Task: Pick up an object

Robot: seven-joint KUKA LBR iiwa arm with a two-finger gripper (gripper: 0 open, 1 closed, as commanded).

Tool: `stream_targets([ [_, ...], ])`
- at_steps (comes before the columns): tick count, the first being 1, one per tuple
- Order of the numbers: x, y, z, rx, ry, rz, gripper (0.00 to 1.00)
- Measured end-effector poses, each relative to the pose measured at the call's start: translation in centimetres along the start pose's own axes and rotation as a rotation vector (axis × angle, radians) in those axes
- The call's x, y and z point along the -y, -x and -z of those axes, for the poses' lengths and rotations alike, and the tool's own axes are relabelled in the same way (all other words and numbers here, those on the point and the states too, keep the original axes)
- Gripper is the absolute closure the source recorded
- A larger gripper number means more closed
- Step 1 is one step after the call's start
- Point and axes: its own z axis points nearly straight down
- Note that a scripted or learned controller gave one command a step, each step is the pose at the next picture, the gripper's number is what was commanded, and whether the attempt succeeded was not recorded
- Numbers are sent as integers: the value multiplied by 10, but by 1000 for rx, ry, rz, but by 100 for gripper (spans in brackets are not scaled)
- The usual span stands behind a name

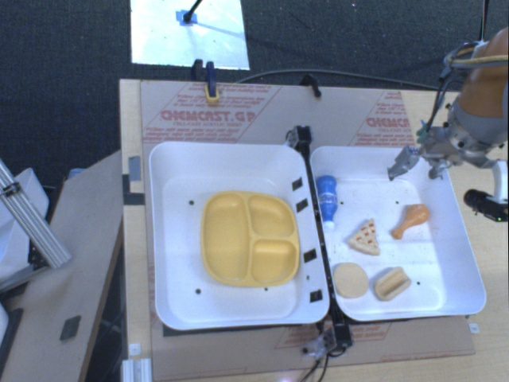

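Plastic toy food: five pieces lay in the right bin (469, 293); all judged light, rigid and smooth, so prone to slipping under a shallow pinch.
Gripper: gripper (420, 162) hung over the right bin's far edge, fingers spread, nothing between them.
Nearest candidate: drumstick (410, 220), orange-tan, lay just below and in front of the gripper, apart from the other pieces. Best hold judged across the narrow shank, where the fingers could close fully; the rounded meat end would likely squirt out.
Blue bottle: bottle (327, 200) lay on its side against the bin's left wall; one finger would lack room on the wall side.
Pizza slice: slice (365, 238) was flat and thin, hard to get under.
Cookie: round cookie (350, 279) likewise flat.
Bread roll: roll (392, 283) was chunky; grip across its short width judged workable.
Left bin: left bin (179, 165) held a yellow divided plate (249, 238).
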Motion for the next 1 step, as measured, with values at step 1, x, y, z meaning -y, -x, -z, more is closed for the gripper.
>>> stream_targets([
  [1, -3, -1, 9, 3, 13, 3, 0],
])
